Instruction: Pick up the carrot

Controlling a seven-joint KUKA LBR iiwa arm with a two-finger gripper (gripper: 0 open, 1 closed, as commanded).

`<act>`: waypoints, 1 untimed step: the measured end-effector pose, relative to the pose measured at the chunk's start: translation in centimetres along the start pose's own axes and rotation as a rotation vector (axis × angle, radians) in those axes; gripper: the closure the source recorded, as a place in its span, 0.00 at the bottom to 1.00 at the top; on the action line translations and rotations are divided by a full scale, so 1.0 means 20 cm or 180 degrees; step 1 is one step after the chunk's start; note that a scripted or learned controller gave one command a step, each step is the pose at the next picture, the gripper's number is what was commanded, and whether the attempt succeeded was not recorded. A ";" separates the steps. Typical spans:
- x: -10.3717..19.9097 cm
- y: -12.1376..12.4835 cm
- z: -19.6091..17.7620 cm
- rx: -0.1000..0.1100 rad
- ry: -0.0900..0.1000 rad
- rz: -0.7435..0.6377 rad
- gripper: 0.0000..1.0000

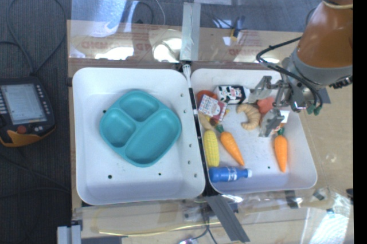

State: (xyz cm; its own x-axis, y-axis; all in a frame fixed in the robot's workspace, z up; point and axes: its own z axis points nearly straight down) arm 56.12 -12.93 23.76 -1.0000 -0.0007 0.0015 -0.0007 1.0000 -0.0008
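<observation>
**Orange carrots lie in the right bin beneath the gripper**

Orange marks two carrots in the right bin (304, 177). One carrot (231, 146) lies near the bin's middle, leafy end toward 11 o'clock, tip toward 5 o'clock, just beside a yellow corn cob (211, 146) at its 9 o'clock. The second carrot (280, 151) lies toward the bin's 3 o'clock side, running almost straight from 12 to 6 o'clock, green top uppermost.

The gripper (273, 121) hangs over the bin just at 12 o'clock of that second carrot, its metal fingers pointing down and slightly apart, with nothing seen between them. Whether the tips touch the carrot's green top cannot be told. A croissant (250, 115) sits at the gripper's 9 o'clock, and a red piece (265, 104) shows at its 11 o'clock, partly hidden by the gripper.

Further toward 10 o'clock stands a black-and-white carton (230, 94) and a red-and-white packet (210, 106). A blue bottle (228, 174) lies along the bin's 6 o'clock wall.

The left bin (86, 180) holds a teal divided plate (140, 127). Both bins rest on the counter (338, 145).
</observation>
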 end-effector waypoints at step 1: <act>-0.04 0.12 0.71 0.0004 -0.0015 0.0463 0.00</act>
State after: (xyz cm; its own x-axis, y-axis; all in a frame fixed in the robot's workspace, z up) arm 56.99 -10.50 9.56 -0.9895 0.1442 -0.0035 0.1443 0.9895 -0.0020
